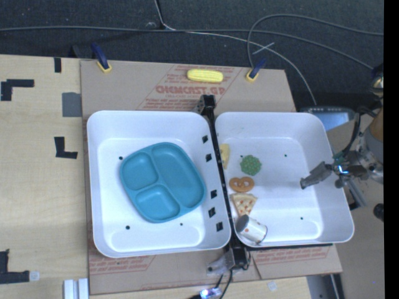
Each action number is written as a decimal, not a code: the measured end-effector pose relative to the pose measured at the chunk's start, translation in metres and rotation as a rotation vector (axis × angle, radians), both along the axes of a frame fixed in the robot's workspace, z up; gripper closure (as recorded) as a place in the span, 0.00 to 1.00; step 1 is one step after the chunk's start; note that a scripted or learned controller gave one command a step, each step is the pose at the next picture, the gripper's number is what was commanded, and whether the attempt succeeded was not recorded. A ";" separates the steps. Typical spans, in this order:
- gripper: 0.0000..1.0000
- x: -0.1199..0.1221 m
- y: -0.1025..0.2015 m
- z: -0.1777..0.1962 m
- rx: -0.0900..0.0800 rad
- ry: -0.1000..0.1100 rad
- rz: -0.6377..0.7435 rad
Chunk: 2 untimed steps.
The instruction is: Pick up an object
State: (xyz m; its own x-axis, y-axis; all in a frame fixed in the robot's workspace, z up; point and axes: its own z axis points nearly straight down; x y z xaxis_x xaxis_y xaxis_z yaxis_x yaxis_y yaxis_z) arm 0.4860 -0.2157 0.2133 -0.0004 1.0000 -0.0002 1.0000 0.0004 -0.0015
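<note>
The right bin (312,229) holds several small items along its left side. These are a green broccoli piece (250,164), a brown pretzel (242,183), a pizza slice (243,202), a pale yellow piece (224,154) against the divider, and a white cup (251,229) lying on its side in the front left corner. My gripper (313,177) hangs over the right part of this bin, near its right wall. It is well apart from the items, and nothing shows in it.
A blue divided plate (162,180) lies in the left bin (106,229). A yellow corn cob (204,76) rests on the cardboard behind the bins. Two clamps (101,60) hold the cardboard's back edge. Cables cross the dark floor beyond.
</note>
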 end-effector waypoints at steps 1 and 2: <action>0.00 0.005 0.003 -0.062 0.002 0.005 0.001; 0.00 0.002 0.013 -0.110 0.002 0.005 0.001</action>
